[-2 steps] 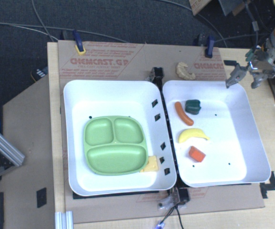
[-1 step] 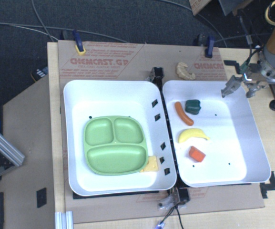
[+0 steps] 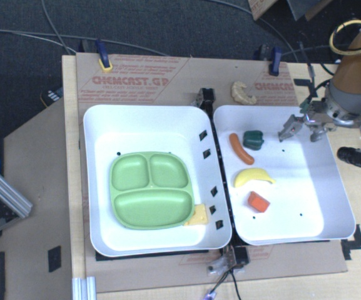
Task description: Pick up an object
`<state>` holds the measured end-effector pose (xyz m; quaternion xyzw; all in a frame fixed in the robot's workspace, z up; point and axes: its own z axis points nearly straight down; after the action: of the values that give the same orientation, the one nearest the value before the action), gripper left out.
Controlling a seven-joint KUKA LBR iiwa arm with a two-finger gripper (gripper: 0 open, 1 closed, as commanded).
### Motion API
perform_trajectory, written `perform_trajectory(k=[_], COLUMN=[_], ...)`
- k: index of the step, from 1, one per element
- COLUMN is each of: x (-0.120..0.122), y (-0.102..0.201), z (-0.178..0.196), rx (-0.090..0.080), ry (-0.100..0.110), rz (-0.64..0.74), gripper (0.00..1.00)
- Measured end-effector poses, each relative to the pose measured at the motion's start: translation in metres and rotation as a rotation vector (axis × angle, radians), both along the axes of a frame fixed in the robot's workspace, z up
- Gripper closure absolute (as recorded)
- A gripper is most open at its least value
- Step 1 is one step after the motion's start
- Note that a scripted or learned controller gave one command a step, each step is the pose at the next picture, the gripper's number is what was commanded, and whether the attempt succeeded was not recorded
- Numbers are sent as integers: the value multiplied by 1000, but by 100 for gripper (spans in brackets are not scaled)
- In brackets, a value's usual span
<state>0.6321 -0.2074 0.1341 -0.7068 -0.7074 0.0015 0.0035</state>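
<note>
Currently logged: gripper sat over right bin, fingers spread wide, holding nothing. Nearest to it: green block, then sausage; banana and red block farther off. You should've centred over one item w/ clearance. Bench: cardboard, cables behind.

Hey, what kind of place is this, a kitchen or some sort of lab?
Most likely a robotics lab bench, not a kitchen: a robot arm's tool hangs over the right bin of toy food, loose cables cross the floor, and clamps hold the board down.
</note>
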Motion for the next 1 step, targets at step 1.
perform_trajectory(k=[1], x=[-1], y=[1], z=[-52], rx=[-1], ry=[-2], rz=[0], gripper=[0])
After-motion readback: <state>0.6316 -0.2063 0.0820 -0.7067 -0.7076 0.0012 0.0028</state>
